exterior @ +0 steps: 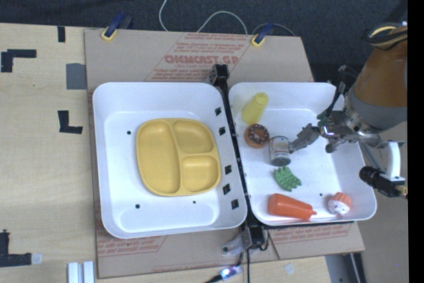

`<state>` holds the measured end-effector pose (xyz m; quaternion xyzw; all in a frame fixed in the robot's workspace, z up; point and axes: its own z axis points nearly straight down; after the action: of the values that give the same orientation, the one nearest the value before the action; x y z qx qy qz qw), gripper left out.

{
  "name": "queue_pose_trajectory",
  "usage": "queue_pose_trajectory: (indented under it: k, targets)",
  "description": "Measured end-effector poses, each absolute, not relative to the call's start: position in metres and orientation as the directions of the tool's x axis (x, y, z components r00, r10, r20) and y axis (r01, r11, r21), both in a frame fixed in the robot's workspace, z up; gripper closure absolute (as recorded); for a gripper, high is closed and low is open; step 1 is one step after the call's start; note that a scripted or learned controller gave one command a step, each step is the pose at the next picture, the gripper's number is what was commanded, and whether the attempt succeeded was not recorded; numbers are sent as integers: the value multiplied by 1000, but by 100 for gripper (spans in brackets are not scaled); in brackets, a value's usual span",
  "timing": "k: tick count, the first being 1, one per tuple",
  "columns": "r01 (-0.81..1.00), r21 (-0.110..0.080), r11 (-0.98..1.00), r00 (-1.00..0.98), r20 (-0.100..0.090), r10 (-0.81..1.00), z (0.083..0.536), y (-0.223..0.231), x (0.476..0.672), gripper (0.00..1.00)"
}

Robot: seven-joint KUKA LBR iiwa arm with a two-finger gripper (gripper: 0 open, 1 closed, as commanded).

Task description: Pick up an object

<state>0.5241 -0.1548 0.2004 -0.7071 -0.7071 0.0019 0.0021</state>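
While the left bin [112, 109] carries nothing but a yellow divided plate [177, 156], the right bin [301, 91] holds all the small things, and it is over this bin that the grey arm [383, 86] leans in from the right, its orange band uppermost and its wrist tipped down toward the bin floor. The gripper [306, 138] hangs over the middle of that bin, and its dark fingers look slightly parted with nothing between them, though the slant makes this hard to judge. Just to its left and a little lower lies the small metal can [279, 150], on its side with its long axis running roughly up and down the view; this seems the likeliest target, so the coming move is a short reach leftward and down. Further off are the yellow cup [255, 107], the brown doughnut [256, 135], the green leafy piece [287, 178], the orange carrot [290, 207] and a small white and orange piece [339, 204].
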Motion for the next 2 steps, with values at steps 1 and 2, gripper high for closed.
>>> queue_pose_trajectory:
  k: [1, 2]
  targets:
    - [1000, -9, 1, -1, 2, 1000, 137, -148, 521, 0]
    - [1000, -2, 1, -1, -1, 1000, 84, -147, 521, 0]
